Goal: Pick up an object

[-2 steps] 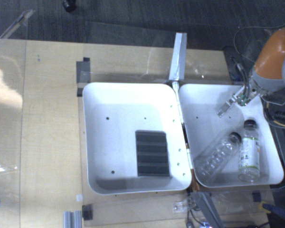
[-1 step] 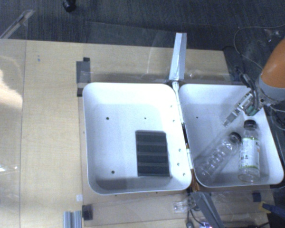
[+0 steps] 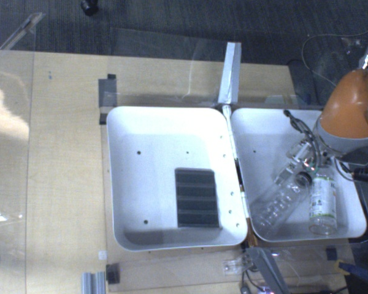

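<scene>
Right bin: two clear plastic bottles lie inside. Slanted bottle has its long axis on a diagonal, cap end toward the bin's far-right, base toward the near-left corner. Upright-lying bottle (white label with green print) sits just beside it, nearer the bin's right wall, long axis running near-to-far, base toward the near rim. Gripper hangs over the slanted bottle's cap end, amid cables; its state cannot be judged. Orange band sits above the bin's far-right corner. Left bin holds a dark ribbed block.
</scene>
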### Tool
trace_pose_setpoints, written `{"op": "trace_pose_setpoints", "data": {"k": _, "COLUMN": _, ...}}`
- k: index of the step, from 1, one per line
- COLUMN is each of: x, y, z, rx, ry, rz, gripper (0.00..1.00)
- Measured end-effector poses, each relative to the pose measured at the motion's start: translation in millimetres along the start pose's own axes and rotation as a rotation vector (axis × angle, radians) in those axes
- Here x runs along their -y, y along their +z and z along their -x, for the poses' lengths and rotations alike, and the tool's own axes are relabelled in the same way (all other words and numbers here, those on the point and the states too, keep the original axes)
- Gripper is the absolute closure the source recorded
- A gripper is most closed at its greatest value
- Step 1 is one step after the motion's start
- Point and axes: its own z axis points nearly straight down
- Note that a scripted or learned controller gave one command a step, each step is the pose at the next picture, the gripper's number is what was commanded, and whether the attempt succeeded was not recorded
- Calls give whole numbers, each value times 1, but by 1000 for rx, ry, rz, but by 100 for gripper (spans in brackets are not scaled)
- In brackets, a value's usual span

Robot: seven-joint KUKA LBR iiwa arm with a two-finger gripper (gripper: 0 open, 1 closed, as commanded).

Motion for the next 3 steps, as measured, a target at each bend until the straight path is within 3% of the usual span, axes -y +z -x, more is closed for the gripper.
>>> {"op": "trace_pose_setpoints", "data": {"k": 1, "x": 16, "y": 5, "z": 33, "rx": 3, "ry": 214, "rz": 1, "gripper": 0}}
{"op": "trace_pose_setpoints", "data": {"k": 2, "x": -1, "y": -20, "z": 30, "rx": 2, "ry": 211, "rz": 1, "gripper": 0}}
{"op": "trace_pose_setpoints", "data": {"k": 3, "x": -2, "y": -25, "z": -39, "rx": 0, "ry": 218, "rz": 0, "gripper": 0}}
